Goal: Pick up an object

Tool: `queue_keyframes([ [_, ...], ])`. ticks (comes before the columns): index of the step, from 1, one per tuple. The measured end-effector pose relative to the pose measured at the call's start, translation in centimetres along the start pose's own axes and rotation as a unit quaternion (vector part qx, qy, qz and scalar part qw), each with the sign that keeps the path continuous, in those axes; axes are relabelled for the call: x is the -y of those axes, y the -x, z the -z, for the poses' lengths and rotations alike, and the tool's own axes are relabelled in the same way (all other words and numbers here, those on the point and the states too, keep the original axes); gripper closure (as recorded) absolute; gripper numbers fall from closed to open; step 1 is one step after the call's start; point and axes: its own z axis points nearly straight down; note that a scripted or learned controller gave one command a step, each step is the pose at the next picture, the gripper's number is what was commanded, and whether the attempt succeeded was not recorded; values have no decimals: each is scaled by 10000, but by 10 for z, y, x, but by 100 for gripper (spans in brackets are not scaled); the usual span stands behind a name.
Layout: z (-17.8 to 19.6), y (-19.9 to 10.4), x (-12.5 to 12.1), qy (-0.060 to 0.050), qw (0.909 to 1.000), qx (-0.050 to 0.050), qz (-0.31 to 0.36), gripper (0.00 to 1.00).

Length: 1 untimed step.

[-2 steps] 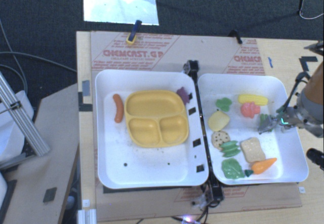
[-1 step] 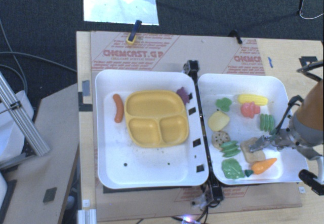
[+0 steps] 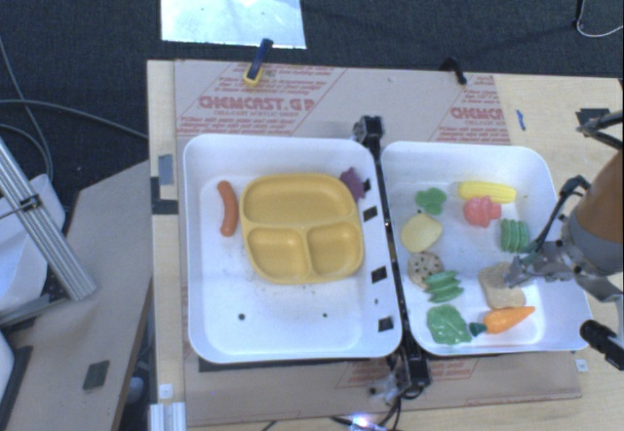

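The right bin holds several toy foods: a yellow corn cob, a pink-red fruit, a green pepper, a dark green pickle, a pale yellow fruit, a cookie, a green pea pod, a leafy green piece, an orange carrot and a tan bread slice. My gripper comes in from the right and hangs low over the bread slice's upper edge, just below the pickle. Nothing visibly sits in its grasp.
The left bin holds a yellow divided plate, an orange sausage to its left and a small purple piece at its upper right. A black divider runs between the bins. The arm's grey body stands over the right bin's right wall.
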Motion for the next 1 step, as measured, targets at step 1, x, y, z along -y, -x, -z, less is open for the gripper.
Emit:
queue_keyframes([
  [1,0,0,0,-2,10000,-2,-1,0],
])
